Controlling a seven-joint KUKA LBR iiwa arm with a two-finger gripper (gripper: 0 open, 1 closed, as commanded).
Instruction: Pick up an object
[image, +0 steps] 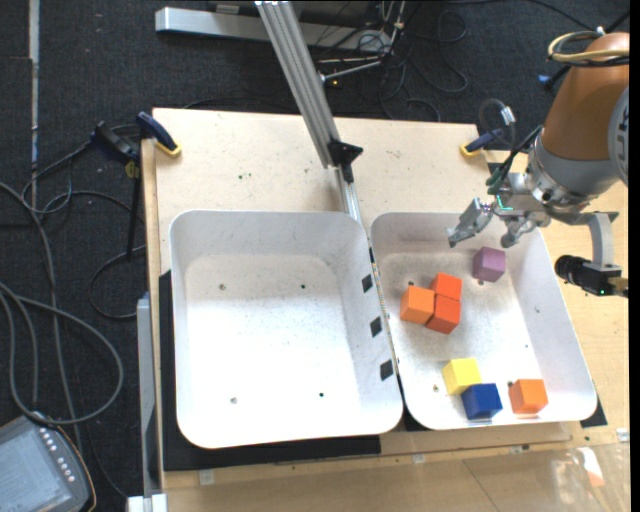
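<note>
My gripper (489, 234) hangs over the back of the right bin (560, 330), open, with nothing between its fingers. A purple cube (489, 264) lies just below the fingertips, apart from them. Two orange blocks (433, 303) sit touching each other near the bin's middle. At the bin's front lie a yellow cube (461, 374), a blue cube (481, 400) and an orange cube (528, 395).
The left bin (270, 330) stands beside the right one. A slanted metal pole (305, 85) reaches from the back to the bins' shared edge. Clamps (158, 133) sit at the bench's back corners, and cables lie on the floor to the left.
</note>
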